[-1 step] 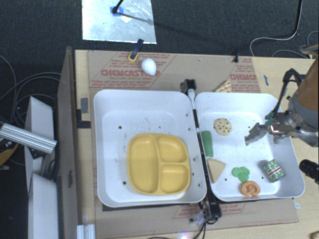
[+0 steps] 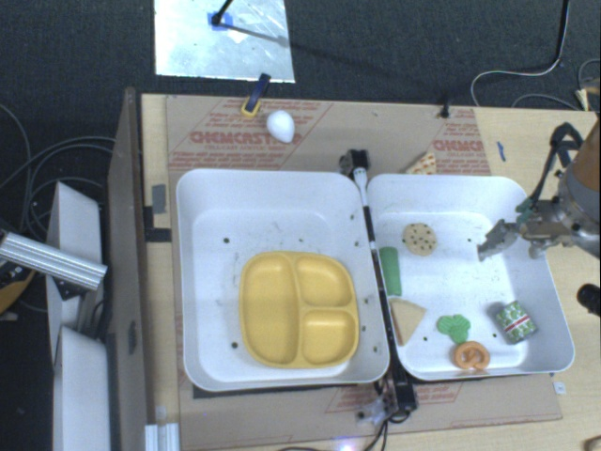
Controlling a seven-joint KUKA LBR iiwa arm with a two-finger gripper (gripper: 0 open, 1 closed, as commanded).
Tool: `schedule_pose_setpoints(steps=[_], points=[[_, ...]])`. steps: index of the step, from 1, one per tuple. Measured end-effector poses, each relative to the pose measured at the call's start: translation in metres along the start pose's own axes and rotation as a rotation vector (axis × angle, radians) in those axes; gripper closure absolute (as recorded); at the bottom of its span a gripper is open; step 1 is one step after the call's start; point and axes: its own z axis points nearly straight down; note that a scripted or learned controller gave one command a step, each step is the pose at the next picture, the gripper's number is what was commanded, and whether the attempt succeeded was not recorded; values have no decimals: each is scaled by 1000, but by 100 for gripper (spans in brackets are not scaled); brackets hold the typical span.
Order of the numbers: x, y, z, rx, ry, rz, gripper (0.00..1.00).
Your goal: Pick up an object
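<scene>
Camera view looks down on two shallow white bins side by side on a surface (image 2: 526, 130) lined with printed brown cardboard. The right bin (image 2: 549, 350) holds the loose objects: a round tan cookie (image 2: 419, 239) with dark chips near the back, a flat green rectangular block (image 2: 390, 270) lying along the left wall, a pale wedge-shaped sandwich piece (image 2: 406, 319) just below it, a knobbly green broccoli floret (image 2: 454, 327) near the front, an orange ring-shaped pretzel (image 2: 470, 355) just in front of the broccoli, and a small can (image 2: 515, 320) with a green, red and white label lying tilted on its side toward the right wall. All look like smooth, moulded plastic toys. The left bin (image 2: 202, 252) carries a glossy yellow tray (image 2: 299, 308) with rounded corners, divided into three compartments. The gripper (image 2: 495, 241) reaches in from the right over the back right part of the right bin, a grey metal piece pointing left, apart from the cookie and above the can; whether its fingers are wide or narrow cannot be told, and nothing is seen between them. Behind the bins, a white egg (image 2: 280, 125) rests on the cardboard beside a small yellow and dark clip (image 2: 254, 97).
</scene>
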Motion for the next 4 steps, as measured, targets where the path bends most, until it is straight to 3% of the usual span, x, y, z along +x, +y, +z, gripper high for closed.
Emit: schedule_pose_setpoints(steps=[1,2,3,4], points=[[11,117,155,3,4,-9,0],[-12,22,151,-14,1,3,0],[68,11,152,-15,-2,-7,0],[5,61,154,-8,3,-3,0]])
